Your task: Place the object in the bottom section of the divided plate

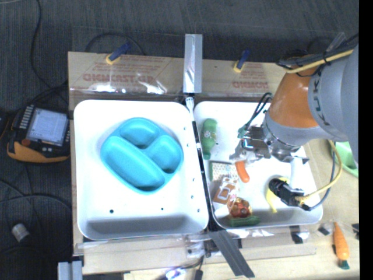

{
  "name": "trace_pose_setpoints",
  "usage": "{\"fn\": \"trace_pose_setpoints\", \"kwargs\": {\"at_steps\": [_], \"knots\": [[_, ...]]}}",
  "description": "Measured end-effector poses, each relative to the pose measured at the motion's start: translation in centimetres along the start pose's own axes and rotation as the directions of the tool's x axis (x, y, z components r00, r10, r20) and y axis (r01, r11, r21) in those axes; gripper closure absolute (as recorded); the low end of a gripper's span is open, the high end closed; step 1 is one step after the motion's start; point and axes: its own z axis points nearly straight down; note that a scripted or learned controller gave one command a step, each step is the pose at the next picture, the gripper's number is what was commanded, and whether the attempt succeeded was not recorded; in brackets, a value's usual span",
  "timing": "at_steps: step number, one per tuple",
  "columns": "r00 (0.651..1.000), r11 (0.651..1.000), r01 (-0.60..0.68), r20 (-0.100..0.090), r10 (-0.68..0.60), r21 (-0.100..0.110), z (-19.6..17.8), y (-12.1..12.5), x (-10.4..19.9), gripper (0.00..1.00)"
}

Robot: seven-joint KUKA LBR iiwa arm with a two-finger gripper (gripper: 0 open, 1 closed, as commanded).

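A blue divided plate (109,140) with three sections lies tilted in the left bin (93,217); nothing rests on it. My gripper (243,156) hangs low over the middle of the right bin (309,214), reaching in from the right. A small orange carrot-like piece (242,172) sits directly under the gripper's tip, touching or nearly touching it. Whether the piece is gripped is hidden by the wrist.
In the right bin lie a green bottle-shaped toy (208,133) near the divider, a checkered packet (220,170), a brown packet (225,191) and a red-and-green food toy (239,209). An orange carrot (341,245) lies outside at the lower right.
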Motion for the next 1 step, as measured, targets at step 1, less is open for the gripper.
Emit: {"fn": "trace_pose_setpoints", "kwargs": {"at_steps": [1], "knots": [[0.988,0.988,0.156,0.003,-0.156,0.0,-0.01,3.17,9.75,1.0]]}}
